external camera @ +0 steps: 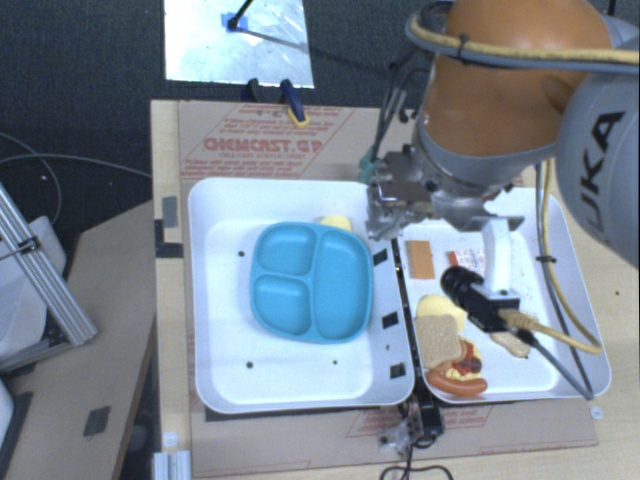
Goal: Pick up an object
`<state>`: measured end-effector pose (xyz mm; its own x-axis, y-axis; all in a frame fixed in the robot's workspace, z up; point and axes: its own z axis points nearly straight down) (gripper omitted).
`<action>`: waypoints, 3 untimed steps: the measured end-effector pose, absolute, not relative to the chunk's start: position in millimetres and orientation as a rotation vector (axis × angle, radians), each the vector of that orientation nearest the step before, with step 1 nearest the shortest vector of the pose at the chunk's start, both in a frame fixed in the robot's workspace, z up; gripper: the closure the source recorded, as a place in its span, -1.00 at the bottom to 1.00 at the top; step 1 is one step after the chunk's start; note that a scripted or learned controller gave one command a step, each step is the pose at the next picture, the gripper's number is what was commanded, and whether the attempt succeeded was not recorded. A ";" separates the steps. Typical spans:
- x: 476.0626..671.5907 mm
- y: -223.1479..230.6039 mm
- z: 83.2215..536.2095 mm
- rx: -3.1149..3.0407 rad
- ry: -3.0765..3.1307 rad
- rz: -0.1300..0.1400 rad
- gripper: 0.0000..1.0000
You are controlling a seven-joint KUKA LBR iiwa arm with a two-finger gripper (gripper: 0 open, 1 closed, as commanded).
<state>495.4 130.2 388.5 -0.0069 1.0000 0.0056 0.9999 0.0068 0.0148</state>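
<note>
My gripper hangs low over the divider between the two white bins, at the upper right corner of the blue divided plate. A small yellow object peeks out from behind the plate's far edge, just left of the gripper. In the right bin lie an orange-brown rectangle, a red-and-white packet, a slice of toy bread with a yellow piece above it, and a toy hot dog. Nothing shows between the gripper's tips.
The left bin holds the plate near its middle. The arm's large orange and grey body covers the far part of the right bin. A shiny sheet and a blue clamp sit beyond the bins.
</note>
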 end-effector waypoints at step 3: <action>495.9 128.9 414.6 2.193 2.244 0.009 1.00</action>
